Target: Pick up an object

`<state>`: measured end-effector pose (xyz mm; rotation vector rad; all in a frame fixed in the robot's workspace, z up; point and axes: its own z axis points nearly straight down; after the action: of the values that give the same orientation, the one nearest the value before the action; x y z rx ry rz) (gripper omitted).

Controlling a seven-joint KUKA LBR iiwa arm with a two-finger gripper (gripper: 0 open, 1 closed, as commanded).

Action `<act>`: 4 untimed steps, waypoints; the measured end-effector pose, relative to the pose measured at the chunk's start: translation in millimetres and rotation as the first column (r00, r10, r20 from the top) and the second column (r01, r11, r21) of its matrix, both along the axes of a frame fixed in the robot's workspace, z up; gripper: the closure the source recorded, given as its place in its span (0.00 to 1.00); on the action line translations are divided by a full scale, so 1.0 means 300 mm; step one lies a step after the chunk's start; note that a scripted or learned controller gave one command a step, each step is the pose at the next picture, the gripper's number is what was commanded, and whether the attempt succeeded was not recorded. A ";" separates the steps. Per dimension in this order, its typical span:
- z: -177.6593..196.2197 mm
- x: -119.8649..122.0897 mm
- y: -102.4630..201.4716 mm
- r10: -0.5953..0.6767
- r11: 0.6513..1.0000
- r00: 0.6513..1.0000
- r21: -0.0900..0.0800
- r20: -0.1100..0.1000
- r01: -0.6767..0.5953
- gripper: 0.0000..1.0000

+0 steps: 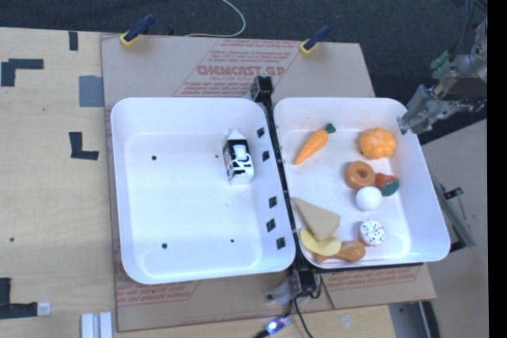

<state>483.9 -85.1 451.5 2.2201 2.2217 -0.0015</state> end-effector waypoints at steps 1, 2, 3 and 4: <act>0.110 0.003 -0.111 -0.002 1.000 1.000 -0.001 0.000 0.002 1.00; 0.249 0.004 -0.172 -0.001 1.000 1.000 -0.001 0.001 0.001 1.00; 0.274 0.004 -0.238 -0.001 1.000 1.000 0.000 -0.002 0.001 1.00; 0.271 0.003 -0.438 -0.004 1.000 1.000 -0.001 -0.002 0.004 1.00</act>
<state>484.8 -216.7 532.9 2.2250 2.2180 -0.0058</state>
